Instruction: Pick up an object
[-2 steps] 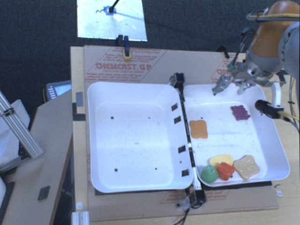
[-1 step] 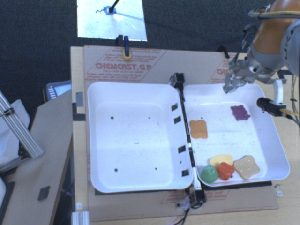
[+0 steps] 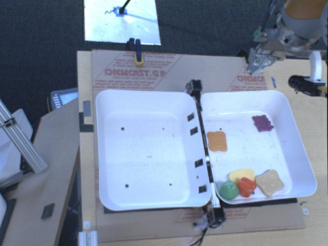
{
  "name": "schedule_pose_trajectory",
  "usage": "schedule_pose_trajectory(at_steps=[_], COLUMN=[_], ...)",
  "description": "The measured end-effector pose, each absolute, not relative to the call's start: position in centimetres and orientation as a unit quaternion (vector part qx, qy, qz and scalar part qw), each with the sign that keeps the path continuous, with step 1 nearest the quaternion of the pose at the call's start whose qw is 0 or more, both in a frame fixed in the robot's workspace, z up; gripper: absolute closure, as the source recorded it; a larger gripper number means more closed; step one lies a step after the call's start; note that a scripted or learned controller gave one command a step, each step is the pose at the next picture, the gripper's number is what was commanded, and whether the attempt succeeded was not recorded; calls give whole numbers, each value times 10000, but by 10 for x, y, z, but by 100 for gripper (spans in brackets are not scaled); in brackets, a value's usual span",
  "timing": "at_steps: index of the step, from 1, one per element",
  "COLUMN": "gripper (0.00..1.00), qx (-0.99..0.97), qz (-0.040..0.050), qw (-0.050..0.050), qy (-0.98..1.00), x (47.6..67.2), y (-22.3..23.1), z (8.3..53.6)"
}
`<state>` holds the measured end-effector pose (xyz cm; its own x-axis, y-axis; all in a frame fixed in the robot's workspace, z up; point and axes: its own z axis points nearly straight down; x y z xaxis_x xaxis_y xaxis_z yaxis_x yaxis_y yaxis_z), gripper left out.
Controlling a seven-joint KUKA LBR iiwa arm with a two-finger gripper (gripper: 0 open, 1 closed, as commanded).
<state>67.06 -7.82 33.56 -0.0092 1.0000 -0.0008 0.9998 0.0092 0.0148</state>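
We log: left bin [image 3: 148,199], right bin [image 3: 292,137], touching side by side. Arm [image 3: 302,9] at top right, raised beyond right bin's far edge, wrist angled down-left. Gripper [image 3: 258,65] over cardboard, nothing between fingers; spread unclear to us. Right bin contents: tan bread slice [image 3: 269,182], orange square [image 3: 217,141], yellow piece [image 3: 241,175], purple cluster [image 3: 262,122], green ball [image 3: 228,189], red piece [image 3: 246,186].
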Motion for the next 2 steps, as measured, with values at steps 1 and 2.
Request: schedule_pose_trajectory(at_steps=[1,2], gripper=[100,100], qx=[7031,7046], qz=[68,29], qw=[61,27], qy=[7110,7096], x=[659,654], y=[-19,17], z=[474,536])
